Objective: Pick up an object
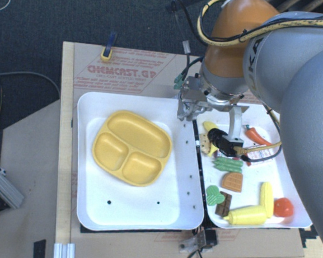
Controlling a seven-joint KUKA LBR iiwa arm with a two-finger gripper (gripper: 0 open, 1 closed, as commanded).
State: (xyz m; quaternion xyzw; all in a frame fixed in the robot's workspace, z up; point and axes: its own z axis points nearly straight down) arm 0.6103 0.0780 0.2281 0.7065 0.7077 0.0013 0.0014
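Yellow toy (248, 216) looks light, stiff, slick — grab across its long leg. Gripper (186, 114) hangs near the tray (132, 146) — open or closed, can't tell.

— Left side, colours?
— Left bin (87, 147): white, dotted with a few small dark specks. Divided plate (132, 146): plain yellow.
— Right side?
— Right bin (297, 191): white. L-shaped piece (252, 212): yellow. Round ball (283, 207): red-orange. Waffle piece (232, 182): orange, fine grid pattern. Ribbed strip (228, 164): green. Round leaf shape (214, 195): green. Small block (224, 204): dark brown. Pepper (256, 135): orange-red.
— And the rest?
— Arm (302, 59): grey, with its band (238, 25) orange. Board (121, 71): tan, red lettering. Clamp (107, 50): yellow, blue handle. Floor (77, 6): dark charcoal.
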